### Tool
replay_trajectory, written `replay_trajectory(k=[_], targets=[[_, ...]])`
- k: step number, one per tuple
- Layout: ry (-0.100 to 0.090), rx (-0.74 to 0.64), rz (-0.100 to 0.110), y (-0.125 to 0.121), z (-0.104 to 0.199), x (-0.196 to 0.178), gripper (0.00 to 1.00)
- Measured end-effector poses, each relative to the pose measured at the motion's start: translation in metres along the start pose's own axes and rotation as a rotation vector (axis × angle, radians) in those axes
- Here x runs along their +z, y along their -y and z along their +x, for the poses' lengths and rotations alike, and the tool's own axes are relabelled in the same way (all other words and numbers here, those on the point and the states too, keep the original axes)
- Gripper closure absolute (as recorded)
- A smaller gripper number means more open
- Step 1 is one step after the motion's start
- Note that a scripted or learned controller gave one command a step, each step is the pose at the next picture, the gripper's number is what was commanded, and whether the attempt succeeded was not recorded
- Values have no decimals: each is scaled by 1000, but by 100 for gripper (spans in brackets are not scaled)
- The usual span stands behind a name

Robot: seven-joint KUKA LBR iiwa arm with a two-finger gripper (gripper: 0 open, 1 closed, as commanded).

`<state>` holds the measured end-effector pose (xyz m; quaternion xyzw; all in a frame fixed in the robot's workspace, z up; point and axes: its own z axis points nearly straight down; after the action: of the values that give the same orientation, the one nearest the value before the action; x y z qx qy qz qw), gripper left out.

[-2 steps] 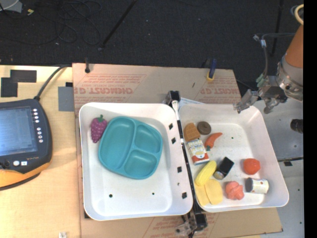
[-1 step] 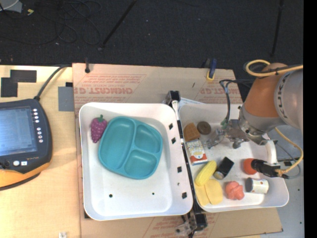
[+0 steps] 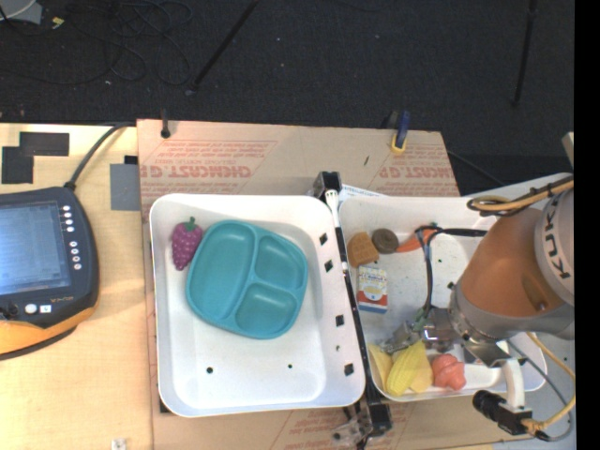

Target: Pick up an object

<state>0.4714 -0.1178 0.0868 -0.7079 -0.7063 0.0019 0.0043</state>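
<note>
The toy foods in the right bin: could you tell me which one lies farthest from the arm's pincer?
The round brown cookie-like piece at the right white bin's upper-left corner. The yellow corn cob and the orange-pink piece lie beside the pincer.

1. Pretty clearly a robotics lab, not anyone's home
2. Industrial arm (image 3: pixel 511 270) with an orange band reaching over two white bins (image 3: pixel 173 345) on a cardboard-covered worktop (image 3: pixel 281 162)
3. Teach pendant (image 3: pixel 42 256) with a screen sitting off to the left
4. Loose cables (image 3: pixel 112 26) trailing over dark carpet behind
</note>
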Motion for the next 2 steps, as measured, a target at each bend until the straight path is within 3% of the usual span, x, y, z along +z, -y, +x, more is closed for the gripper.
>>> replay_trajectory(k=[1,2], targets=[[2,5,-6,-4,-3,-11,100],[2,5,-5,-3,-3,-10,0]])
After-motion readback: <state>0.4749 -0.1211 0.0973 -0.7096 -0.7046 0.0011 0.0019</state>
